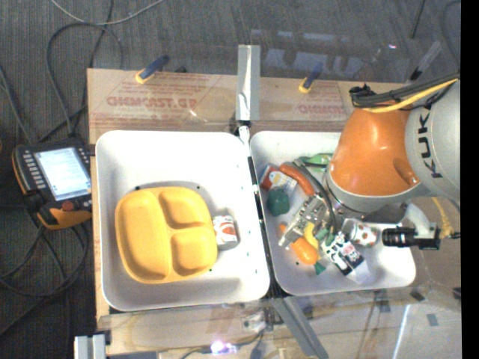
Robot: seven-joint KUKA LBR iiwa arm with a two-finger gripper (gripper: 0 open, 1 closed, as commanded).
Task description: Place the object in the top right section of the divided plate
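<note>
So the big grey KUKA arm with the orange band point(374, 155) comes in from the right side and hangs over the right white bin point(397, 275), wrist tipped down toward the heap of stuff near that bin's left wall. Looks to me like the picking step: nothing is on the plate yet, and the arm is down in the source bin going after something.

The left white bin point(112, 170) carries the yellow divided plastic plate point(166, 232), sitting toward its left and front. A small white and red-orange carton-like item point(225, 230) rests on the bin floor just beside the plate's right edge, not in any section.

The two-finger metal gripper point(305, 223) is low in the clutter, right above a rounded orange toy point(304, 251) near the front of the pile. Honestly I can't make out how wide it's spread or whether it has anything; too much mess around it. Which object it's after is a guess, and the orange toy is the closest.

Other bits: a dark green rounded piece point(278, 200), a red and white item point(278, 176) toward the back left, and a small black and white patterned block point(344, 254).

Next move, I'd say: get a solid grab, lift clear of the pile, cross the divider wall between the bins, and drop it in the plate's top right section.
</note>
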